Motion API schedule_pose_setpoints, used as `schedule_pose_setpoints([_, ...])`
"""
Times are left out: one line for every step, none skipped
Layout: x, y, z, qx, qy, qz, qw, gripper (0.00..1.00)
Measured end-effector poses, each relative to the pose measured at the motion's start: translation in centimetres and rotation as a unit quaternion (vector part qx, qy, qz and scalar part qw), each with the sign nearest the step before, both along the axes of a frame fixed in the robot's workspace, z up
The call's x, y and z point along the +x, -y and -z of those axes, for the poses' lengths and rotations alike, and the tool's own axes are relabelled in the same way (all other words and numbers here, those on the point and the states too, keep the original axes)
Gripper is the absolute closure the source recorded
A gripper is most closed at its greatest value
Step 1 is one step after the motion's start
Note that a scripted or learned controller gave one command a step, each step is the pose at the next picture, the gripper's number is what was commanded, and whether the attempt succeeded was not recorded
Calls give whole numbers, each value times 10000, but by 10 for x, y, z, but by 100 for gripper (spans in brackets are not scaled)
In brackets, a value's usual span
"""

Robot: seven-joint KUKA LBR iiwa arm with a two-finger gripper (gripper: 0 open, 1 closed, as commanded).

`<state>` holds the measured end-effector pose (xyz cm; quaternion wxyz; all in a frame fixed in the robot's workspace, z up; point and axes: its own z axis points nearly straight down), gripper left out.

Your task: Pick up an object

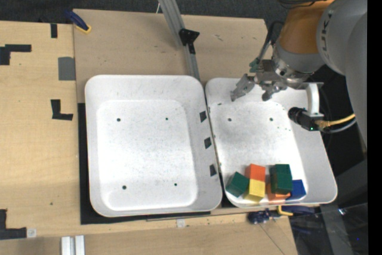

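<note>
The left bin (146,143) sits bare beside the right bin (271,128). Over that right bin's far edge the arm (310,27) bends down from the right, its gripper (255,88) hanging above the rim with 2 fingers spread apart, nothing between them. The blocks (265,182), green, orange, yellow and blue, huddle touching at the near edge, well apart from it.

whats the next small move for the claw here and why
Probably travel toward the near end of the right white bin. The claw hangs over that bin's far end holding nothing, while the small coloured blocks sit clustered at the near end, well apart from it.
</note>
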<state>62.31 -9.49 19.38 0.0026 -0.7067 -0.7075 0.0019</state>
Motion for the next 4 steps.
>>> schedule_pose_setpoints([1, 0, -3, -2, 25, -6, 10000, 0])
schedule_pose_setpoints([-7, 4, 45, -10, 2, 1, 10000, 0])
schedule_pose_setpoints([-8, 3, 99, -9, -3, -1, 10000, 0])
schedule_pose_setpoints([-7, 2, 86, 0, 17, -8, 10000, 100])
